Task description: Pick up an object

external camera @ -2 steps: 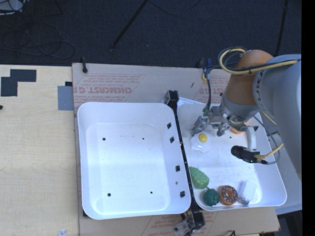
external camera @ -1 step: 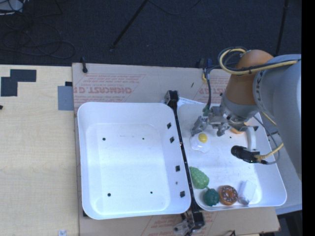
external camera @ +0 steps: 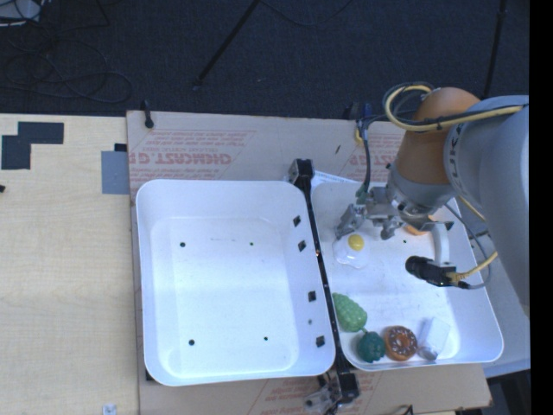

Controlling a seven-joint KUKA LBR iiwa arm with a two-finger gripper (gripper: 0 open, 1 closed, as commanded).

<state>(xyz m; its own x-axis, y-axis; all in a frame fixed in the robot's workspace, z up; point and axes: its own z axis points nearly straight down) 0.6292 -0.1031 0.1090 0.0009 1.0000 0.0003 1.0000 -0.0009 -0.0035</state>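
My gripper (external camera: 367, 225) hangs over the upper left part of the right bin (external camera: 471, 318), its two grey fingers spread apart and open. Just below and between the fingertips a small yellow object (external camera: 355, 242) lies on the bin floor on a pale translucent patch; nothing is held. An orange object (external camera: 418, 228) peeks out from under the wrist to the right. Along the bin's front lie a light green lumpy object (external camera: 350, 311), a dark green ball (external camera: 371, 346), a brown doughnut-like ring (external camera: 400, 342) and a whitish clear piece (external camera: 435, 335).
The left bin (external camera: 151, 232) stands beside the right one, with a black divider bar (external camera: 313, 258) between them. A black cable end (external camera: 430, 270) hangs from the arm over the right bin. Cardboard lies under both bins.
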